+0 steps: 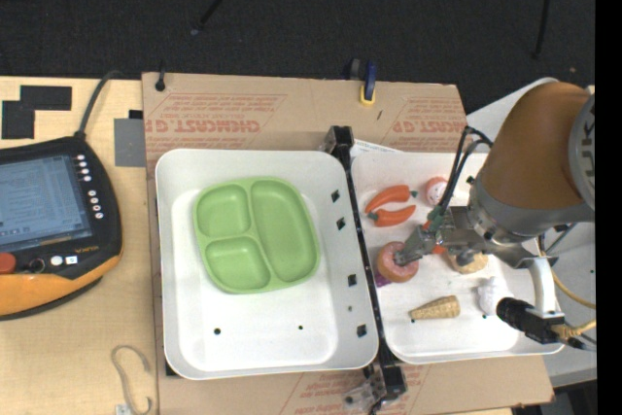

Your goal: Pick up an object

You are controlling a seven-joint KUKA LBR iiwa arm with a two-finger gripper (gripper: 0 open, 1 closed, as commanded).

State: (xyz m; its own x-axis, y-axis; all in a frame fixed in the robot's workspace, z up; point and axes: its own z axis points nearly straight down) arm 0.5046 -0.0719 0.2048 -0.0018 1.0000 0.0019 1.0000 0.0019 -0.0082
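The jaws (416,251) sat low in the right bin (466,340), lower right of the frame, right at a pink donut (397,262); couldn't tell if they were open or closed. I'd have centred over the donut first, clear of the orange pepper (391,199) and cone (434,309).

Claw (420,248) fingers blurred; arm (535,160) hides right bin (466,345) far corner, cut by frame edge.

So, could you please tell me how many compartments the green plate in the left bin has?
3. The green plate has one long compartment on its right side, a smaller one at upper left and another at lower left. None looks hidden.
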